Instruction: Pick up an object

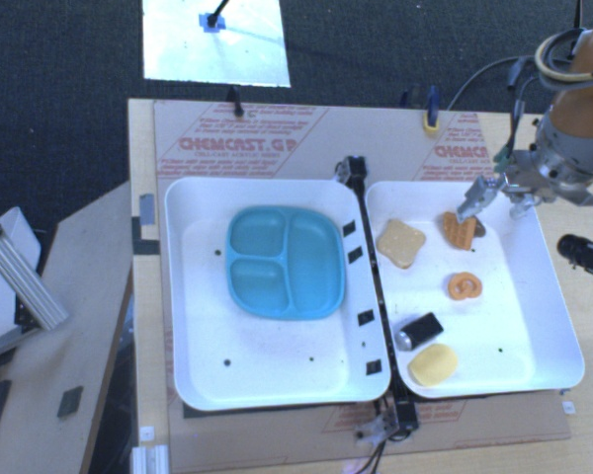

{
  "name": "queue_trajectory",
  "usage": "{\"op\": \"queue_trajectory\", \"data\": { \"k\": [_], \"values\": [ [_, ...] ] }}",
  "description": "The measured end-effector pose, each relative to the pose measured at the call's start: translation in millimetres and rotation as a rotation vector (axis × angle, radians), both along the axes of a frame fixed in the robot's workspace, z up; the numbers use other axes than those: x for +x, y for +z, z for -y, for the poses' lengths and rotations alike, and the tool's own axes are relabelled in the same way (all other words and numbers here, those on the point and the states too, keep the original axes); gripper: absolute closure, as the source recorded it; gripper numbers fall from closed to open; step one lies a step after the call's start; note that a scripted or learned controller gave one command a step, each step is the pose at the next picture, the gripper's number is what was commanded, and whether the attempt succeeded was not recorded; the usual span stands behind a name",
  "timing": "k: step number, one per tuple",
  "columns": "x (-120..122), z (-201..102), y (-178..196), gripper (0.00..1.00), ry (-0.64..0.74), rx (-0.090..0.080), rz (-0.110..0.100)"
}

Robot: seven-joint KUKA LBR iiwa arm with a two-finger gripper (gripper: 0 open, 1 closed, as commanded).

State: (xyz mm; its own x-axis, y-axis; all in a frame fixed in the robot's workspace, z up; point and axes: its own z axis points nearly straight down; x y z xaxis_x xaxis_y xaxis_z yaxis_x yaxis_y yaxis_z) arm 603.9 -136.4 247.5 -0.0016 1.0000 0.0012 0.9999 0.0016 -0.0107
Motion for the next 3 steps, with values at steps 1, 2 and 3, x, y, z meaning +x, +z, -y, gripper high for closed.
{"op": "queue_trajectory", "data": {
  "k": [1, 2, 3],
  "values": [
    [2, -1, 8, 0.00, 0.002, -0.001, 0.013],
    [13, 1, -43, 0.00, 0.001, -0.002, 0.011],
    [15, -2, -84, 0.00, 0.001, -0.002, 0.012]
  ]
}}
